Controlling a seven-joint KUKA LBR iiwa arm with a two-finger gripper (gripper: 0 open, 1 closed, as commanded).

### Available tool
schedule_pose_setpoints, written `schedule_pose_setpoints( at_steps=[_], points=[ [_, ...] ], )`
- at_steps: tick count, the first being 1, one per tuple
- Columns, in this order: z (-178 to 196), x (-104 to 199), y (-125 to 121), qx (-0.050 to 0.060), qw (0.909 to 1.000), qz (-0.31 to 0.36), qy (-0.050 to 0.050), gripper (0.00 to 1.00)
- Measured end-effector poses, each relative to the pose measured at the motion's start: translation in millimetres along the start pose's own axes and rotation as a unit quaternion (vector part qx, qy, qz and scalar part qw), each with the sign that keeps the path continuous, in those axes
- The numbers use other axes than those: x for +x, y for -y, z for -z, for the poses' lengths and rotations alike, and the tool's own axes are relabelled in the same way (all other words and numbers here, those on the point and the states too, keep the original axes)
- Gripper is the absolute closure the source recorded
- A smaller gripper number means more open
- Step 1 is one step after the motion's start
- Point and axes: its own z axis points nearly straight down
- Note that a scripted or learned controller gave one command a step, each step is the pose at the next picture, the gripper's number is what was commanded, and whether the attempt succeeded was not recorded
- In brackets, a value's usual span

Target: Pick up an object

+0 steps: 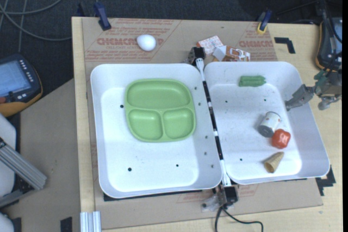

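Because the gripper [304, 96] hung at the right bin's [234, 171] rim, finger state impossible to tell, a descent risked nudging the grey can [268, 123] against the red strawberry [280, 139].

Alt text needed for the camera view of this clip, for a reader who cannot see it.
The robot's hand hovers at the right rim of the right bin, which holds a green piece, a grey cylinder, a red object and a tan cone. The left bin holds a green divided tray.
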Motion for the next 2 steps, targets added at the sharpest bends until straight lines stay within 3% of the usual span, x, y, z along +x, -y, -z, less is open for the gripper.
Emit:
schedule_pose_setpoints(
  at_steps=[1, 2],
  points=[
    [-131, 5, -3, 0.001, 1.0, 0.0, 0.0, 0.0],
    [-176, 5, 1, -0.009, 0.9999, -0.001, 0.005, 0.0]
  ],
)
